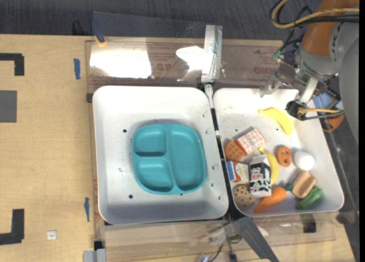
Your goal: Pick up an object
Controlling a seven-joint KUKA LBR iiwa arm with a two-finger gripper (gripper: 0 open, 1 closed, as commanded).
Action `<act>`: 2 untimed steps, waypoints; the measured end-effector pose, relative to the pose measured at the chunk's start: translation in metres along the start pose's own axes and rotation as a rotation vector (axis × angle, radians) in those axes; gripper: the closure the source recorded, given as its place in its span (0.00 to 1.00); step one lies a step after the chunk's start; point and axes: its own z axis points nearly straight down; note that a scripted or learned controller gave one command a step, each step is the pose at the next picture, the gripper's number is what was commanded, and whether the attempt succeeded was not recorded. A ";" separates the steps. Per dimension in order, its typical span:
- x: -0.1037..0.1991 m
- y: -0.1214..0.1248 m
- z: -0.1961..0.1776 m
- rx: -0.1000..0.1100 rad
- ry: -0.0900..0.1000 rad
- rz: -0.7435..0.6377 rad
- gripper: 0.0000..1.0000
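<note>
The right bin (325, 135) holds a heap of toy foods. A yellow banana (278, 119) lies near its back, apart from the rest. In front of it are a red and white box (251, 140), a round orange pastry (233, 151), a black and white carton (260, 178), a carrot (270, 196), a white egg (305, 161), a hot dog (303, 184) and a green vegetable (310, 198). My gripper (288, 91) hangs over the right bin's back edge, just above and behind the banana, with nothing visibly in it.
A teal divided plate (169, 158) lies in the left bin (108, 141). A ridge (215, 135) separates the two bins. A clear panel (212, 55) stands behind them. Yellow and black cables (296, 4) loop off the arm at top right.
</note>
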 end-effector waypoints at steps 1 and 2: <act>0.048 -0.030 -0.016 0.002 0.002 0.012 0.00; 0.104 -0.067 -0.015 0.004 0.000 0.187 0.00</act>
